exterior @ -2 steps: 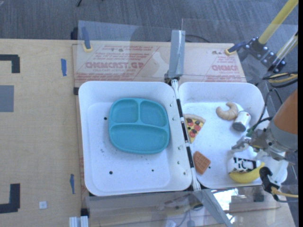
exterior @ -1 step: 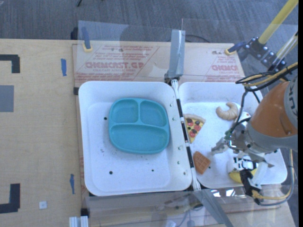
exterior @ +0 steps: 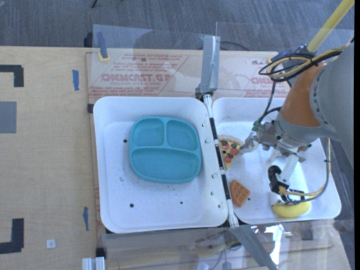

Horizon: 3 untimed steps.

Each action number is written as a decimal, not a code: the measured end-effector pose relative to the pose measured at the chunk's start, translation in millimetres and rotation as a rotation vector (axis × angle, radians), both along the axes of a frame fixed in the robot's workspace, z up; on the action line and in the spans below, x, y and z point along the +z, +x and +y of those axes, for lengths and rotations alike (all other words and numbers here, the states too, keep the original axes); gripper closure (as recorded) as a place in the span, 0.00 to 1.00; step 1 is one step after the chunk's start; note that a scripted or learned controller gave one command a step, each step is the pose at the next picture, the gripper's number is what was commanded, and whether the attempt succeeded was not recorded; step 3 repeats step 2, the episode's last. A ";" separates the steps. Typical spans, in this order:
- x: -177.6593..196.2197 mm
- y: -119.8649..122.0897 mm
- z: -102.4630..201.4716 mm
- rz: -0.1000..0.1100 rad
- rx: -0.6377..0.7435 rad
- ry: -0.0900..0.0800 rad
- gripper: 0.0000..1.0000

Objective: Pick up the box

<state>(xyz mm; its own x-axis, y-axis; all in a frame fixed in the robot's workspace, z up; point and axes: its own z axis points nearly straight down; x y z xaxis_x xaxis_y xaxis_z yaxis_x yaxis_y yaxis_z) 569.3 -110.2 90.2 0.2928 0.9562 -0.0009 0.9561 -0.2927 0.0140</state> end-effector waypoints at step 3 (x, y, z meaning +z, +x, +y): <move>0.8 -66.1 -6.2 -0.003 -0.016 0.005 0.00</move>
